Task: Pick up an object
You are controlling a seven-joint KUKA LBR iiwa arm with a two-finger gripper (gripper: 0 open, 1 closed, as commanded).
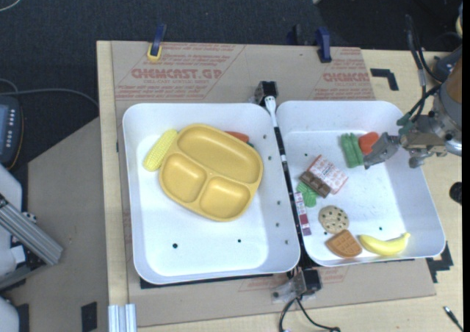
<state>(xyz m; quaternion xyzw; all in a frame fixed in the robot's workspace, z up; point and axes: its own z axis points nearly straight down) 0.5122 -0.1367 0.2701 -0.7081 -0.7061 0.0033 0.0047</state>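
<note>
Progress: I judge the pick not yet done; nothing is lifted clear of the right-hand shallow white bin (429,209), and every item I can see lies on a bin floor.
Tool (376,153): it reaches in from my right, low over the upper part of the right-hand bin, its dark tip right at a small orange-red piece (369,138) and just beside a green ridged plastic block (351,150).
Tool state: I cannot tell from this slant whether it is spread or pressed together, nor whether it pinches anything.
Likely target: the orange-red piece or the green block, as they sit nearest the tip; I cannot say whether there is contact.
Other right-bin items: a brown-and-white wrapped packet (324,174) mid-bin, a round speckled toy cookie (333,217) below it, a tan toast-shaped wedge (343,244) and a yellow toy banana (385,244) near the front edge.
Left-hand shallow white bin (147,250): a yellow three-compartment plastic tray (209,170), with a yellow toy corn cob (160,150) touching its left side.
Left to do: close on one item and raise it off the bin; I would watch for a miss between the two crowded pieces.
Bench (220,66): brown board under both bins.
</note>
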